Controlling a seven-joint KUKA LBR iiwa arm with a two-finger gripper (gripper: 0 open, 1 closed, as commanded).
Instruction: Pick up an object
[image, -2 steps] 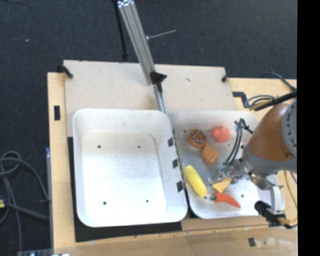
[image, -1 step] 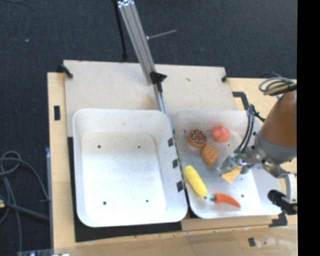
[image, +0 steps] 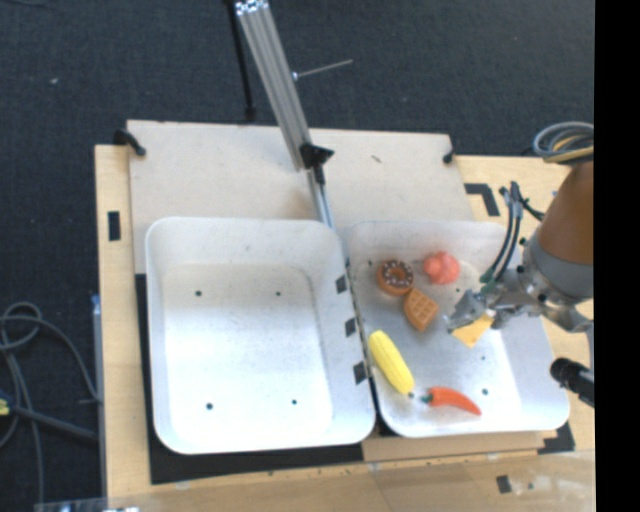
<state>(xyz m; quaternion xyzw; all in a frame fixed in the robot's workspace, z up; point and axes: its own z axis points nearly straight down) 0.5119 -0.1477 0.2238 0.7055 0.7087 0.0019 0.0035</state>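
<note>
Over the right bin (image: 520, 405), gripper (image: 470, 322) clamped on a yellow wedge (image: 473, 331), just beside waffle (image: 421, 310); donut (image: 394, 277), pink ball (image: 441, 267), corn (image: 391, 362), carrot (image: 453, 400) lying nearby.

Metal pole (image: 280, 85) behind bins — cables (image: 30, 340) left.

High slanted overhead of both bins (image: 250, 240)

Left bin (image: 170, 300): beside the right bin (image: 530, 395)
Right bin: doughnut (image: 394, 277) and ball (image: 441, 267) behind; waffle (image: 421, 310) central; corn (image: 391, 362), carrot (image: 453, 400) in front
</note>
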